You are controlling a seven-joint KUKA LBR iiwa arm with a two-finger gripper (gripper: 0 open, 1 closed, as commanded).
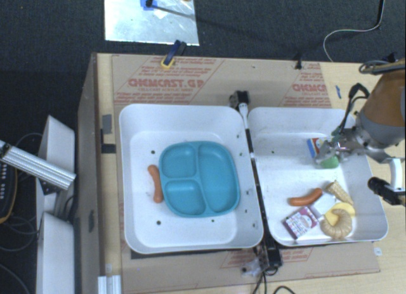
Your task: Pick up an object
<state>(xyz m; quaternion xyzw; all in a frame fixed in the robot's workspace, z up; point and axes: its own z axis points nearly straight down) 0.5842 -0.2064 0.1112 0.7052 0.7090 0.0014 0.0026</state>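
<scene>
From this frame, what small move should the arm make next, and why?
Probably a short descent. The end effector hovers at the right bin's upper right, over a green object beside a blue-and-red item. Nothing is visibly held, so lowering around the green piece seems the sensible next step.

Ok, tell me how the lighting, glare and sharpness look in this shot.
Camera view: even, soft light with faint shadows; the two shallow white bins look bright but keep their edges; the shiny metal sheet on the dark floor catches glare; the whole frame is coarse and slightly soft, so the small items around the two-finger gripper blur together, while the compartmented blue plastic tray reads clearly.
</scene>
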